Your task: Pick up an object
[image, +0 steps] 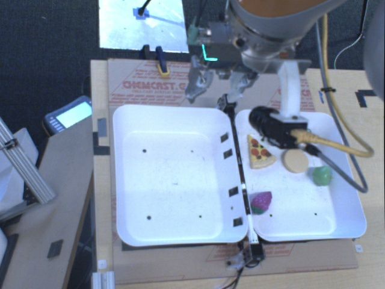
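Four small toy pieces are seen in the right shallow white plastic bin (301,215). A flat wedge-shaped pizza slice (260,152), pale yellow with red and dark spots, lies toward the bin's 10 o'clock. Just beside it, at its 3 o'clock, a smooth tan round disc (295,161) lies flat. A rounded, glossy green lump (322,175) sits near the disc at the disc's 4 o'clock. A knobbly magenta piece with a green end (261,201) rests at the bin's 8 o'clock, close to the inner wall and apart from the other three.

The two-finger gripper (212,97) is seen at 11 o'clock from the pizza slice, above the far rim where the two bins meet. Its metal fingers are spread apart, and it is well apart from all four pieces.

The left white bin (174,179), smooth with a few dark dots on its floor, lies at the right bin's 9 o'clock. Small black clips (228,154) are set along the seam between the bins. Both bins rest on a brown cardboard sheet with red lettering (144,86). A black and yellow clamp (161,62) sits at the sheet's 12 o'clock edge, with a shiny metal plate (141,17) beyond it. A grey device with a lit screen (68,116) lies at the left bin's 10 o'clock.
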You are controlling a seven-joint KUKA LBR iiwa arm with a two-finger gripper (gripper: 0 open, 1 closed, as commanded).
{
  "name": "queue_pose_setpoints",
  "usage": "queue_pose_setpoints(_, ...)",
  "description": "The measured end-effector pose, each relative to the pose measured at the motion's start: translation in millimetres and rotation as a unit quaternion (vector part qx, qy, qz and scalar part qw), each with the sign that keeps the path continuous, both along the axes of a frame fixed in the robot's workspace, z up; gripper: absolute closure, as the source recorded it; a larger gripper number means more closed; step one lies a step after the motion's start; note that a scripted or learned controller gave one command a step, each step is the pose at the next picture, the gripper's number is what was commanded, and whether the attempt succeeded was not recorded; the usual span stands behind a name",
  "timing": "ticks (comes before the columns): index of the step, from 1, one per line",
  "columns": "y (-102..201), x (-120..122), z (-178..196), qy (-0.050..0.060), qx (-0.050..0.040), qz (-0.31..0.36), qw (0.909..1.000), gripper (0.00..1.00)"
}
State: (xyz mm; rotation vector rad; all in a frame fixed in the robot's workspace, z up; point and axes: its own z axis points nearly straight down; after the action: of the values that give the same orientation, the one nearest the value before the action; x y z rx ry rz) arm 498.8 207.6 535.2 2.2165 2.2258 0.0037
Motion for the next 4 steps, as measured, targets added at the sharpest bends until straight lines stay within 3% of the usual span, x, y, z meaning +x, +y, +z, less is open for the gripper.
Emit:
queue_pose_setpoints(1, 0.3, 0.3, 11.5, -0.001, 0.0008, 0.001, 1.0, 1.0)
queue_pose_setpoints(2, 0.2, 0.2, 11.2, -0.001, 0.0006, 0.002, 1.0, 0.0)
queue_pose_setpoints(4, 0.2, 0.2, 11.2, -0.001, 0.0006, 0.002, 1.0, 0.0)
